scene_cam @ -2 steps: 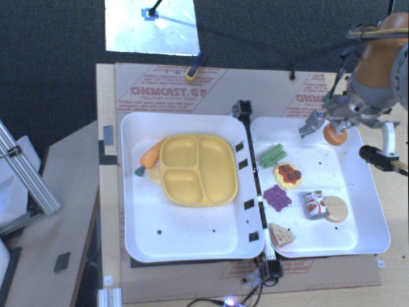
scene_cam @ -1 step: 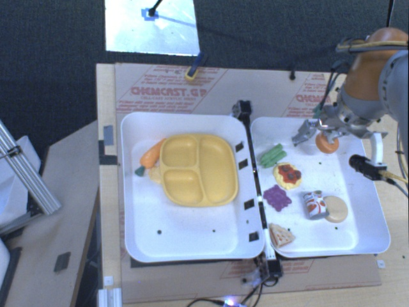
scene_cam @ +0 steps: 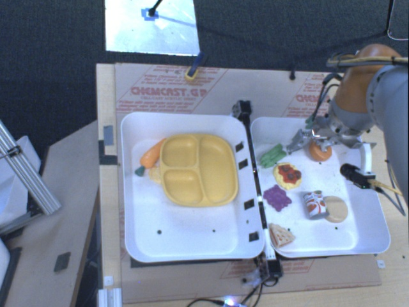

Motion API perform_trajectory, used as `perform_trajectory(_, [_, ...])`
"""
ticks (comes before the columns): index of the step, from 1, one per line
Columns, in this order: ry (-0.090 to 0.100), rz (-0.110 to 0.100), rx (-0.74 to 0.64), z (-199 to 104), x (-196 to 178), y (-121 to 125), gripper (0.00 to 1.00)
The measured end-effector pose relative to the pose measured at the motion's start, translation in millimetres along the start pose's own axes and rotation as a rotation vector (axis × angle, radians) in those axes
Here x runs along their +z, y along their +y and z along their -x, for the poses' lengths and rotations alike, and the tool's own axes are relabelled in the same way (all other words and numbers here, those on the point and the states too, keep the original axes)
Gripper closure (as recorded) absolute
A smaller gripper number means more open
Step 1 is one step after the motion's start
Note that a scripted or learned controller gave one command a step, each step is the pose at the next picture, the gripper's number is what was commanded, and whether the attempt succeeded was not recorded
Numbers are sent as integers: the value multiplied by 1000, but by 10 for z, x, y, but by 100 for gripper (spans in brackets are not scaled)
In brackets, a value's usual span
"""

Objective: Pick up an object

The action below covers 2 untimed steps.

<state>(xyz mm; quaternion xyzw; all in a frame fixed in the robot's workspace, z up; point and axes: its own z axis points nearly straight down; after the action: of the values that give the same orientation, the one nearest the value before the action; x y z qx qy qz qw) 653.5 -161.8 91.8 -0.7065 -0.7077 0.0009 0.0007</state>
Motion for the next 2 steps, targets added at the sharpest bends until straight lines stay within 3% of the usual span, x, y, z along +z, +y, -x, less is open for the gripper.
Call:
perform_trajectory(1, [-1, 5, -2, -6, 56, 16, 0])
perform_trajectory(2, [-6, 12, -5, 11, -75, 33, 100])
